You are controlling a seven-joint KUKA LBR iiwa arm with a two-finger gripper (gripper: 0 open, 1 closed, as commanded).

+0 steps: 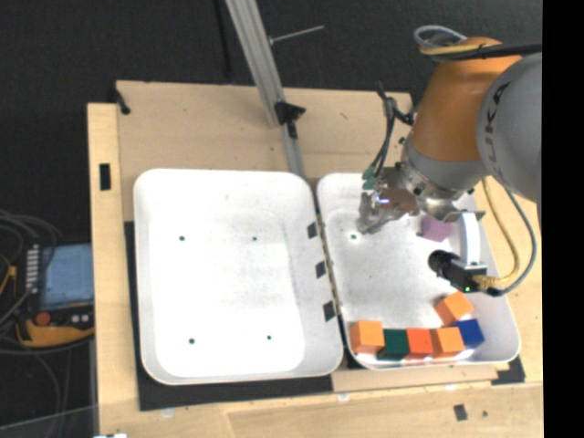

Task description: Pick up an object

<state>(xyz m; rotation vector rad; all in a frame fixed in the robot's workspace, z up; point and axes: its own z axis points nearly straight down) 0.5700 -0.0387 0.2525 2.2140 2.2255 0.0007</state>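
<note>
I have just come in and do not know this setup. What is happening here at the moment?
A grey and orange robot arm reaches into the right bin, with its gripper near the upper left corner of that bin. Coloured blocks lie in a row along the near wall of the bin, and a purple piece sits beside the wrist. Nothing is seen held yet. The left bin is next to it.

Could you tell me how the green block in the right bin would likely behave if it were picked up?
The green block looks rigid and flat-faced, so it probably won't roll. Orange blocks flank it closely, so reaching its sides may be awkward. It's probably light.
</note>
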